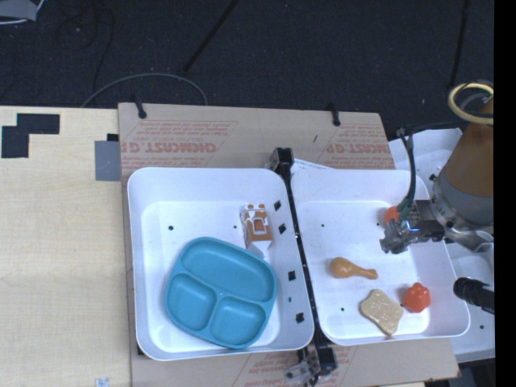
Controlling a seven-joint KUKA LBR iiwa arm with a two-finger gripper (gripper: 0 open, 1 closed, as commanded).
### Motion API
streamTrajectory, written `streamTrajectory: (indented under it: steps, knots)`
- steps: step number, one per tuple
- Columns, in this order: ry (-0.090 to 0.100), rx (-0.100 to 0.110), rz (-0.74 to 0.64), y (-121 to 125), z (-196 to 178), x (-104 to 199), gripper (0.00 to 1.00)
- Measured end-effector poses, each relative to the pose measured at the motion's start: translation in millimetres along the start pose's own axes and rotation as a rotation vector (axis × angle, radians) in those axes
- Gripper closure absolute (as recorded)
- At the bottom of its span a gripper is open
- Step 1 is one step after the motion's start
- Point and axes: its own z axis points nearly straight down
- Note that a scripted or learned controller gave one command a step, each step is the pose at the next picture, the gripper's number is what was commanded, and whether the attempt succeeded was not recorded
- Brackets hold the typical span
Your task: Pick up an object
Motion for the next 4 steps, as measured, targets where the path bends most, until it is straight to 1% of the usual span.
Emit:
streamTrajectory:
  steps: [1,2,3,4]
  knots:
    - [0.0,0.0,-0.001,0.8,-3.6,49.2,1.0]
    - [-0.001,0.002,0.0,11.5,8.3,108.5,1.0]
    - [-0.001,0.0,-0.002,19.6,4.8,166.1,1.0]
    - [-0.003,0.0,0.001,26.1,16.2,207.3,1.0]
